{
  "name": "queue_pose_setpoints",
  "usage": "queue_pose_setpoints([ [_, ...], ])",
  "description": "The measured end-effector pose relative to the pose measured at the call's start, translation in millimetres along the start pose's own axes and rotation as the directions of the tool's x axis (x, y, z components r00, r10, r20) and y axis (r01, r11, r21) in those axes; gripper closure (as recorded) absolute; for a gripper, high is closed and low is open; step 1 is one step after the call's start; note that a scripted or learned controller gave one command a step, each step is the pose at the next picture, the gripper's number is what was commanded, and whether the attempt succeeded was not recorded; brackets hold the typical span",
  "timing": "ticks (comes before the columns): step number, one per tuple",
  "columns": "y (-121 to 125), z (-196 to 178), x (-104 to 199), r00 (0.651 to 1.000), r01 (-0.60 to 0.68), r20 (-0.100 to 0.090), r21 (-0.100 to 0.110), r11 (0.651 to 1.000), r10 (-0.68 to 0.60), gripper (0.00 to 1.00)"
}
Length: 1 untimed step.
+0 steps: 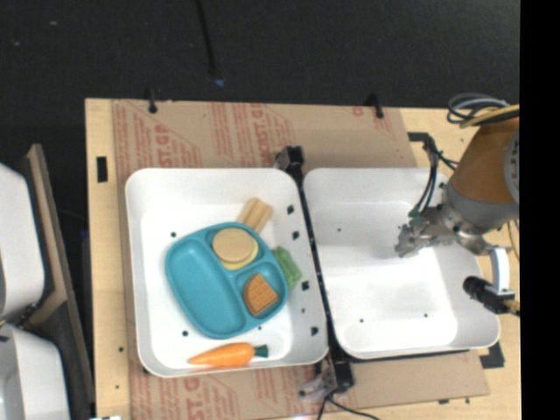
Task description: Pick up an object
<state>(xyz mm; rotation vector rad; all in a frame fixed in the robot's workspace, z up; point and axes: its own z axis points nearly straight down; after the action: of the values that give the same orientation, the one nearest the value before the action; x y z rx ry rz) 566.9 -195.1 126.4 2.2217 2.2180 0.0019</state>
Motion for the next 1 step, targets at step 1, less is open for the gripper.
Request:
queue_pose_setpoints([
  [1,2.5,-43.2,-4.5,1.000,0.001,0.001,-0.002,1.000,-0.001,1.00],
])
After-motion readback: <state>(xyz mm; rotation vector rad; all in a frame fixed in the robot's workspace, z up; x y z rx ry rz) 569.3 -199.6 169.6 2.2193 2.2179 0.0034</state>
